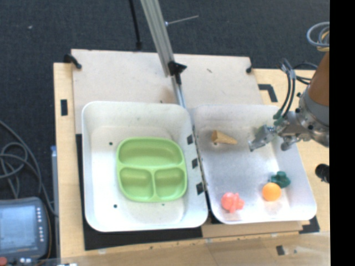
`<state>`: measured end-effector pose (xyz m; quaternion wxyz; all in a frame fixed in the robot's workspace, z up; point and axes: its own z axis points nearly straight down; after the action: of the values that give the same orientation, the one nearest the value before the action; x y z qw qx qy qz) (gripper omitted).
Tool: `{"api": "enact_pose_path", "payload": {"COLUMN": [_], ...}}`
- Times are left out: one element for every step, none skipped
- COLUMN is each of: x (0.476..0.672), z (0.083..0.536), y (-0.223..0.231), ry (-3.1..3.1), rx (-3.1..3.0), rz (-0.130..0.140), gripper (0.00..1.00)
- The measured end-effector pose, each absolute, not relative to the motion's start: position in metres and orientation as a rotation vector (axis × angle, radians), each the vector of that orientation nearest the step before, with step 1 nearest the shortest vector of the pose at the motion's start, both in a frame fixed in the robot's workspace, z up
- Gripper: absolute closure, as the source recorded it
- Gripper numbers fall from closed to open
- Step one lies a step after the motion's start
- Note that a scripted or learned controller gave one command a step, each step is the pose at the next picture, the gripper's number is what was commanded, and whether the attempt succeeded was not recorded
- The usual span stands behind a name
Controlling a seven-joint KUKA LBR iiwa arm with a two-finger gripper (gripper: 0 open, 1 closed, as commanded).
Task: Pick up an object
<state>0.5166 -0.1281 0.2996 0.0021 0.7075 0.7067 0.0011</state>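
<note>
The right bin (288, 209) holds a tan wedge (223, 138) at its upper left. A pink-red lumpy toy (233, 202) lies near its front, with an orange ball (271, 192) and a small dark green piece (281, 178) touching each other to the right. My gripper (272, 142) hangs over the upper right part of this bin, to the right of the wedge and above the ball. Its two grey fingers (257, 141) stand apart, open, with nothing between them.
A green three-part plate (151, 168) lies in the left bin (94, 148). A slanted metal pole (158, 29) rises behind the bins and meets the ridge between them. Cables (288, 93) hang by the arm's wrist.
</note>
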Motion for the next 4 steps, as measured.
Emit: {"api": "enact_pose_path", "payload": {"x": [0.517, 0.517, 0.525, 0.529], "z": [0.300, 0.238, 0.184, 0.123], "y": [-0.128, -0.127, -0.134, -0.136], "ry": [2.214, 2.223, 2.222, 2.221], "rx": [2.222, 2.223, 2.224, 2.225], "rz": [0.004, -0.004, -0.005, -0.005], "gripper": [0.00, 0.00, 0.00, 0.00]}}
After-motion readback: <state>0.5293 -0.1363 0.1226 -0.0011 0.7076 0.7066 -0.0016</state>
